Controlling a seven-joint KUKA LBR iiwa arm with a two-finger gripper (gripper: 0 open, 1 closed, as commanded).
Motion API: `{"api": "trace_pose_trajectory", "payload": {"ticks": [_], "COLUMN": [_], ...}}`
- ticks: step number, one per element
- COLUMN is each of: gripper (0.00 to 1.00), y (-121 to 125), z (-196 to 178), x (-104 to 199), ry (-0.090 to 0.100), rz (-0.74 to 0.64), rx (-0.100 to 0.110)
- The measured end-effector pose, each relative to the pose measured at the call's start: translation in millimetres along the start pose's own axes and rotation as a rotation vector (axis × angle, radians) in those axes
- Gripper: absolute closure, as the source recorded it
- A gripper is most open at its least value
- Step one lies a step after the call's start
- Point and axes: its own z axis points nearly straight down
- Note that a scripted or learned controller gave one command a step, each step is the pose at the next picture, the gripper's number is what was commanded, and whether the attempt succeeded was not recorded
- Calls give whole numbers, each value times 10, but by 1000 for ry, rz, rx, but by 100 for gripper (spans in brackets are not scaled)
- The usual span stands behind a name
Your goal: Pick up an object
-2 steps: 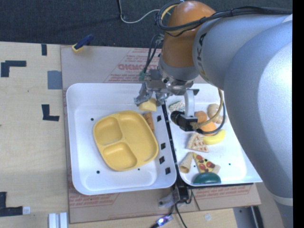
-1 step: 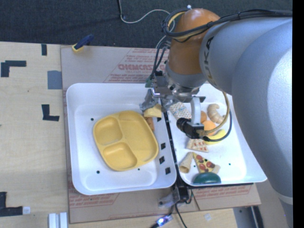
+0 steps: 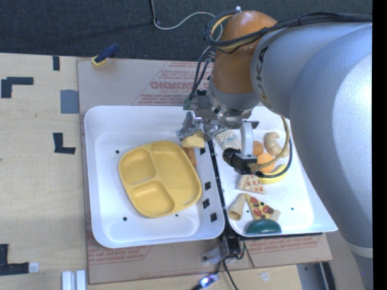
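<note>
My gripper (image 3: 196,133) hangs over the right edge of the left bin (image 3: 97,162), just beside the divider between the bins. A pale yellow wedge-shaped piece (image 3: 193,141) sits between its two fingers, which are shut on it. The wedge hovers over the upper right corner of a yellow divided plate (image 3: 158,177) lying in the left bin. A small brown piece (image 3: 192,156) shows just under the wedge at the plate's edge. The arm's orange band (image 3: 239,47) and grey body cover the far part of the right bin.
The right bin (image 3: 302,213) holds several toy foods: pizza slices (image 3: 251,184), a cone (image 3: 236,206), a green piece (image 3: 263,227), an orange (image 3: 266,160), a banana (image 3: 273,173). A black cable (image 3: 239,159) loops from the wrist. Cardboard (image 3: 130,80) lies under the bins.
</note>
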Motion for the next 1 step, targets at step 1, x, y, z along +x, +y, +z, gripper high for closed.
{"api": "trace_pose_trajectory", "payload": {"ticks": [1], "gripper": [100], "y": [21], "z": [-210], "x": [1], "ry": [2], "rz": [-1], "rx": [-2]}}
